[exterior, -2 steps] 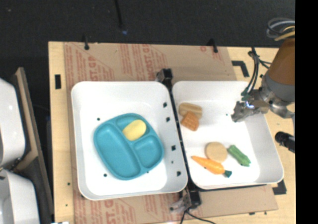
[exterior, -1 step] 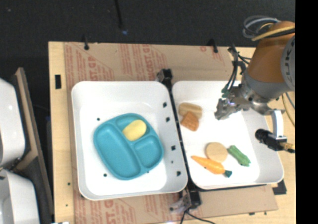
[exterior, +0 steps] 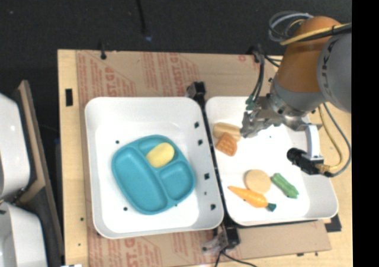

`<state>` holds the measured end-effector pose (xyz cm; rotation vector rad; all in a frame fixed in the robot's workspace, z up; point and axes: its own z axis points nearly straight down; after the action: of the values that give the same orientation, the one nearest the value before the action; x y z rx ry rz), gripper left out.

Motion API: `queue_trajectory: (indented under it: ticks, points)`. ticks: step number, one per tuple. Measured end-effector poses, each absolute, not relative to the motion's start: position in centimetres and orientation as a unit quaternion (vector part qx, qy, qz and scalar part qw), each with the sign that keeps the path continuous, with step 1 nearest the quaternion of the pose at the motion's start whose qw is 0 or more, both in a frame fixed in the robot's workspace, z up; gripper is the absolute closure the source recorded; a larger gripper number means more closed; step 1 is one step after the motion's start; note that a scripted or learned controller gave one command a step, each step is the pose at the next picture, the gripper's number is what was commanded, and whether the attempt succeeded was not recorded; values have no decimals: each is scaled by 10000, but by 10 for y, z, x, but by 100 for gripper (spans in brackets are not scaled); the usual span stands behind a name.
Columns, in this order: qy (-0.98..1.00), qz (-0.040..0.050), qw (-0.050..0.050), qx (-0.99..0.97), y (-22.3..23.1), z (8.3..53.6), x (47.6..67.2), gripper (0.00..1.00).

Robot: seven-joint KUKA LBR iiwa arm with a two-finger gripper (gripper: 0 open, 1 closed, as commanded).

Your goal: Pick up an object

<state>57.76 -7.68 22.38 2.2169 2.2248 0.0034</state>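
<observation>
The right bin (exterior: 308, 203) holds several toy foods: a tan bread roll (exterior: 225, 129), an orange-brown piece (exterior: 226, 144), a round beige cookie (exterior: 257, 181), an orange carrot (exterior: 252, 197) and a green pickle (exterior: 285, 185). My gripper (exterior: 249, 128) hangs low over the bin's upper left part, just right of the bread roll. Its dark fingers point down and left toward the roll. I see nothing held between them.
The left bin (exterior: 106, 118) carries a blue divided tray (exterior: 139, 186) with a yellow lemon-like piece (exterior: 160, 154) in its upper compartment. A black clamp (exterior: 196, 90) sits at the top of the divider between the bins. Cables trail at the right of the arm.
</observation>
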Motion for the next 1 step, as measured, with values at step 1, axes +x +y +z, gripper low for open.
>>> queue_trajectory:
  ticks: [1]
  points:
    - [7085, 10, 3, 7057, -30, 236, 580, 100]
